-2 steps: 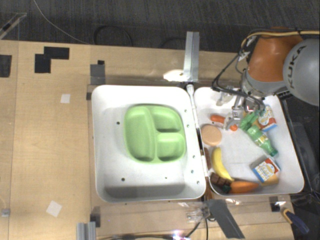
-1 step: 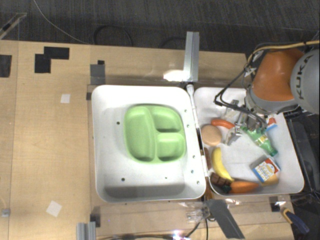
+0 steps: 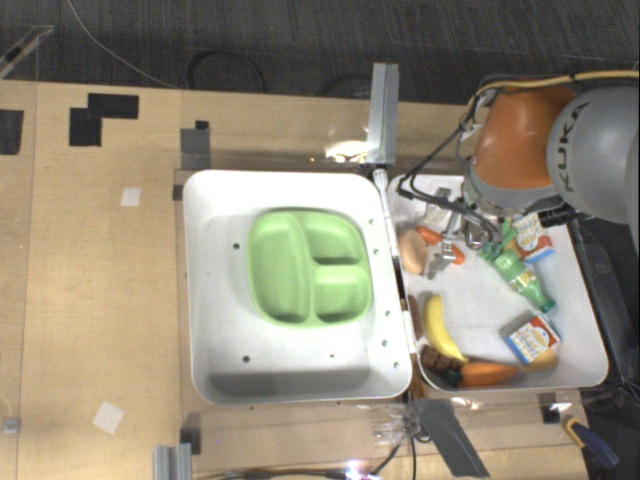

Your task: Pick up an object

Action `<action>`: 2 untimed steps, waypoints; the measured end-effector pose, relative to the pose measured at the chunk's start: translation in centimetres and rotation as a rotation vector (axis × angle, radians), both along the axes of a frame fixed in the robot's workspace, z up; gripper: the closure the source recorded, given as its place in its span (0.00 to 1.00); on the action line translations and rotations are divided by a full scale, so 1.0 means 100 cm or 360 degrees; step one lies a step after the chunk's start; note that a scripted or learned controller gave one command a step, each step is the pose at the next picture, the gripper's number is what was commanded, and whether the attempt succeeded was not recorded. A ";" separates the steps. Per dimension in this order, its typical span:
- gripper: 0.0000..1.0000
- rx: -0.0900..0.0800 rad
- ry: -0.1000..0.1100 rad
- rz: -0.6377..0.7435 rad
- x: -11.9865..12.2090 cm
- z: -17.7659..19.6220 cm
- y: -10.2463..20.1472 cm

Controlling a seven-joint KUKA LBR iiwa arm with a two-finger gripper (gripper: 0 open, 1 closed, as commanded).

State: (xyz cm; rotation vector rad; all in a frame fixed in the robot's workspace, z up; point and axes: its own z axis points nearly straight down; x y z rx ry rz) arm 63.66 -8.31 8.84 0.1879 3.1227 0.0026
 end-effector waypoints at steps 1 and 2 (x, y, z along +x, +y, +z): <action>0.00 -0.0014 -0.0001 0.0871 -0.008 0.000 -0.035; 0.00 -0.0013 -0.0002 0.0952 -0.002 0.000 -0.001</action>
